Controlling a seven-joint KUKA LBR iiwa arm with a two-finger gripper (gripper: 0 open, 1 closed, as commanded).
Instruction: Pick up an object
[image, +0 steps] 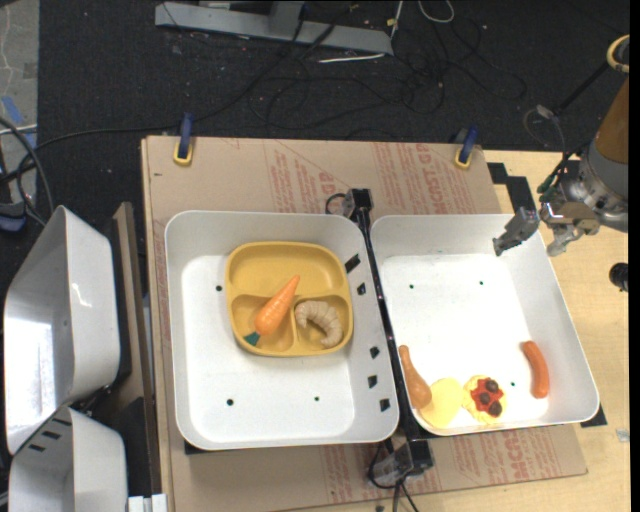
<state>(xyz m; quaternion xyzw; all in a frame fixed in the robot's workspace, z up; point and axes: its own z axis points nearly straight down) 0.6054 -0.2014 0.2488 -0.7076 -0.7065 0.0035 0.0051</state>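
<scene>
My gripper (535, 236) hovers over the far right corner of the right bin (450, 250), open, with nothing between its fingers. Along that bin's near edge lie an orange sausage (538, 368), a yellow piece topped with red and dark bits (484, 397) and an orange-brown drumstick-shaped piece (414, 377), all well below the gripper in the view. In the left bin (200, 260) a yellow divided plate (250, 265) holds a carrot (277, 305) and a pale curled shrimp-like piece (322, 322).
The bins sit side by side on a brown board (280, 170) held by two yellow clamps (183, 152) at the back. A black divider strip (368, 300) runs between the bins. Grey-white containers (55, 320) stand off the bench at left.
</scene>
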